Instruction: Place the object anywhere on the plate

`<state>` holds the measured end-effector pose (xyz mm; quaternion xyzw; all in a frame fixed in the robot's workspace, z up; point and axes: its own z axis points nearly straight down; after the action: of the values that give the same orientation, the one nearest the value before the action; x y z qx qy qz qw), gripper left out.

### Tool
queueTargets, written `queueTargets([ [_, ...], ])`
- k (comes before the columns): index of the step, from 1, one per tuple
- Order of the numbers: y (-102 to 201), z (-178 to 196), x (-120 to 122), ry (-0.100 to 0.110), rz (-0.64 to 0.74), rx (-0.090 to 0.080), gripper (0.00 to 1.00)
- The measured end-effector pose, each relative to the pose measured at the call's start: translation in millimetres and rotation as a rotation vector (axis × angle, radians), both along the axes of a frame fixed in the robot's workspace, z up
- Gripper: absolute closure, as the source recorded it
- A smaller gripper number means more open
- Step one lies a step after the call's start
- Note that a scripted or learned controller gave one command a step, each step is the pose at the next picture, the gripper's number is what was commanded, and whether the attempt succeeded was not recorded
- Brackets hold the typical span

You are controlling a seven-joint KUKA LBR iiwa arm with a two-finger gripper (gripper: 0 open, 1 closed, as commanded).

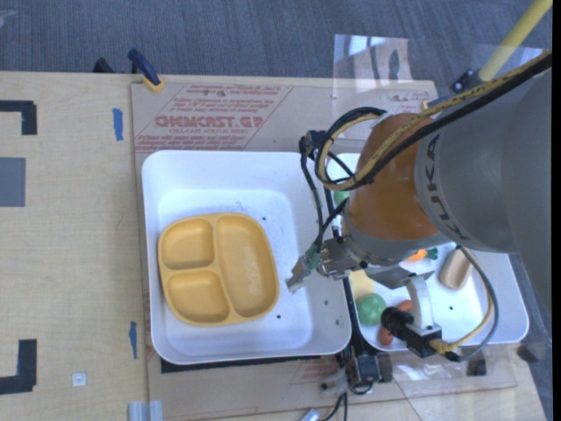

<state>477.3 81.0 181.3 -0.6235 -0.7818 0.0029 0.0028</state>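
the yellow plate (217,268) lies in the left bin (166,182), ready to receive. the gripper (302,273) hovers just beside the plate's right rim; whether it grips the object i cannot tell.

The plate (217,268) is looking like smooth matt yellow plastic, the bins (175,182) like glossy white plastic; the bench (61,261) is showing pale wood grain, the board (289,112) plain cardboard, the arm (491,174) dull grey metal
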Motion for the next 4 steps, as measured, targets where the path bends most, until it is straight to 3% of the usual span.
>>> queueTargets([
  [4,-0.7,2.2,1.3,-0.005,-0.001,0.001,0.0],
])
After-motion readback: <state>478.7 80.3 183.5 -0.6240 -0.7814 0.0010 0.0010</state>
